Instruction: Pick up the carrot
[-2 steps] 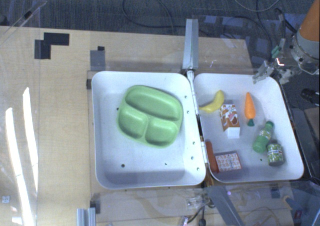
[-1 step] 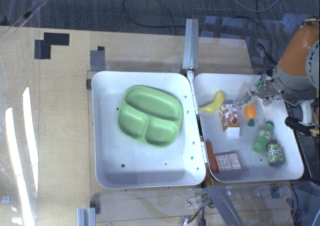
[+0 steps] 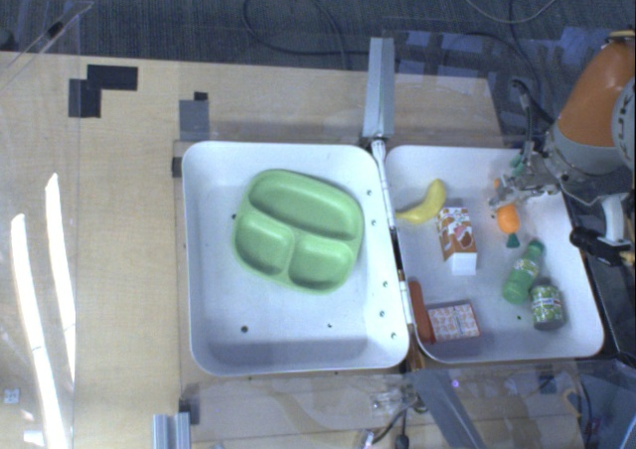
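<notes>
Wooden bench (image 3: 109,238) under two white bins; cables on dark floor behind. Left bin (image 3: 214,338): green divided tray (image 3: 298,230). Right bin (image 3: 586,338): banana (image 3: 425,203), small carton (image 3: 457,236), flat box (image 3: 452,321), green bottle (image 3: 521,273), can (image 3: 547,305). Carrot (image 3: 509,220) near far right corner, partly hidden beneath gripper (image 3: 519,184). Whether gripper has closed on it, we cannot tell. Arm cut off at right edge.

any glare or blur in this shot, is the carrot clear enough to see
Camera view: white glare streaks on the clear panel at left; soft shadow along the left bin wall; the carrot is small and slightly soft, just under the gripper; lighting on the bins is otherwise even.
</notes>
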You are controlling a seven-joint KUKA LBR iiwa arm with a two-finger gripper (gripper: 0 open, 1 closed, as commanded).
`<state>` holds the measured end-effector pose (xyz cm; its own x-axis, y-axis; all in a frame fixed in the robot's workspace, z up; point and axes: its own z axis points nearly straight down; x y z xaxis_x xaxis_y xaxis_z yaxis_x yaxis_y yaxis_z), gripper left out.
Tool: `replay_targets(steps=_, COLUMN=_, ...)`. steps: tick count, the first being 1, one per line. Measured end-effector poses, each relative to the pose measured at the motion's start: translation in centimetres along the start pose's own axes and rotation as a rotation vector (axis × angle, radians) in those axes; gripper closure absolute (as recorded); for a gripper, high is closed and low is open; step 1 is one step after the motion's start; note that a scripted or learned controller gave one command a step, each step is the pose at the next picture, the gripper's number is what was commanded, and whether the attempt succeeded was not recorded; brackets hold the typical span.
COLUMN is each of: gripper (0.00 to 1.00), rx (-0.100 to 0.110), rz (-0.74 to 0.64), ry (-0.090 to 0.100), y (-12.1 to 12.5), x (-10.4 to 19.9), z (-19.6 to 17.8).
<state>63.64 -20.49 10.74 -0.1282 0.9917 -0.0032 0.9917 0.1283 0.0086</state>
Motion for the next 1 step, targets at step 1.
replay_targets(steps=1, gripper=1.0, rx=0.003, rz=-0.051, ry=0.001, y=3.79, x=2.61, z=-10.55)
